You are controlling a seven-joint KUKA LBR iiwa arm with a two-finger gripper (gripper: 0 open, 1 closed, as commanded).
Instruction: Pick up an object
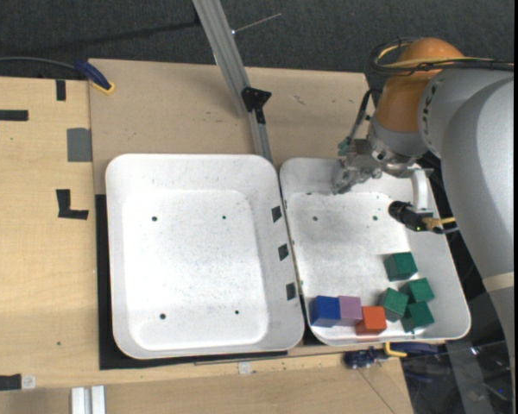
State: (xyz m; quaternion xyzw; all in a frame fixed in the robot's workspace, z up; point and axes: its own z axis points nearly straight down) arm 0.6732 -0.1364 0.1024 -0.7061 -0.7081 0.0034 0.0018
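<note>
The scene is evenly and fairly brightly lit from overhead, with no hard shadows. The two white bins [194,166] are close to overexposed, their rims washed out so that surface detail is mostly lost apart from faint grey speckling. The grey arm [479,158] reads pale and smooth, with a soft highlight on its orange band [406,84]. The wooden worktop [34,257] looks flat and matte. Focus is moderately soft overall, with slight grain in the dark background.
</note>
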